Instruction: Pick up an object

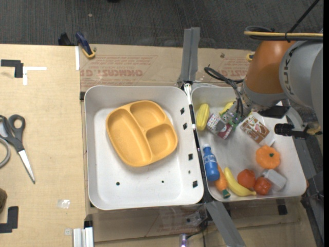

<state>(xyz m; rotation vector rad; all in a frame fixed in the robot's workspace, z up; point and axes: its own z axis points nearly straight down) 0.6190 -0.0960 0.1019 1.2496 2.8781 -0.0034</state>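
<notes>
Gripper (234,113) is hanging low over the far end of the right bin (237,149), arm (288,71) coming in from the right. Can't tell how far the fingers are open or whether they're gripping anything, since the wrist is blocking the view. Small pink-and-grey carton (222,127) is lying tilted right at the gripper tip, on its camera-near left side; contact unclear. Yellow piece (202,116) is sitting just left of the gripper, brown-and-white packet (254,128) just right. Nearer the camera from the gripper, blue bottle (209,162), banana (235,183), two red fruits (245,178), orange fruit (268,157) and grey block (276,178) are lying in the same bin. Left bin (133,187), well left of the gripper, is holding an orange divided plate (142,133).
</notes>
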